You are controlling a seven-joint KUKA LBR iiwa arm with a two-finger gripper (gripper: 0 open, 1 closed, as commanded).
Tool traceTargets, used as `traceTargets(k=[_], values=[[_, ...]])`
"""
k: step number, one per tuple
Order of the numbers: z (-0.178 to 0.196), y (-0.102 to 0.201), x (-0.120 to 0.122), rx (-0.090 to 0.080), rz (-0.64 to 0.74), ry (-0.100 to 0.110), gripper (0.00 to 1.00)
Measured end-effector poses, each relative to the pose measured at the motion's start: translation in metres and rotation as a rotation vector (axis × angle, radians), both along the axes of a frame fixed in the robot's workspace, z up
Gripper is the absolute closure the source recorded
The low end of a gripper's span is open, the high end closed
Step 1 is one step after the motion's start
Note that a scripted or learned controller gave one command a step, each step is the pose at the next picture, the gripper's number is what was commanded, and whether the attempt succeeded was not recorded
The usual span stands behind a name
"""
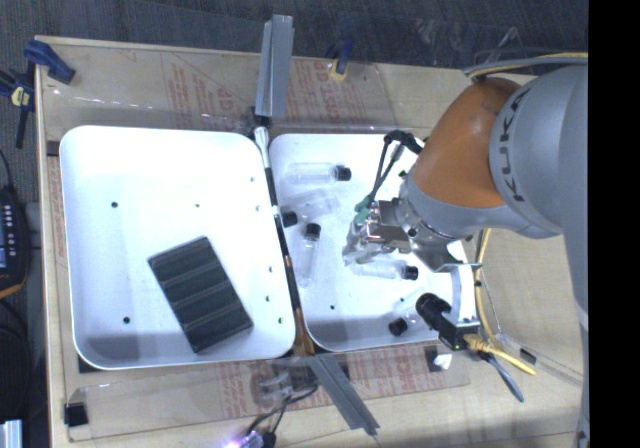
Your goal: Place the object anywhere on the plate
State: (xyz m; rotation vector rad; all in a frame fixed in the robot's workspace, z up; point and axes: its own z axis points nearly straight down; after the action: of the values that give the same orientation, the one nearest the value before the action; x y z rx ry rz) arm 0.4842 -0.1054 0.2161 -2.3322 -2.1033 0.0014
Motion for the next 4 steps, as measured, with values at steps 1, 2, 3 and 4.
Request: traceTargets(k=[1, 2, 3, 4], values=[[-0.026, 0.07, 0.013, 0.002, -0.119, 0.006, 1.0], [0.024, 0.121, 0.118, 0.0, -0.397, 0.003, 1.0], [-0.026, 0.182, 0.171, -0.002, -0.521, 0.005, 1.0], [-0.094, 0.213, 0.171, -0.001, -0.381, 0.007, 1.0]])
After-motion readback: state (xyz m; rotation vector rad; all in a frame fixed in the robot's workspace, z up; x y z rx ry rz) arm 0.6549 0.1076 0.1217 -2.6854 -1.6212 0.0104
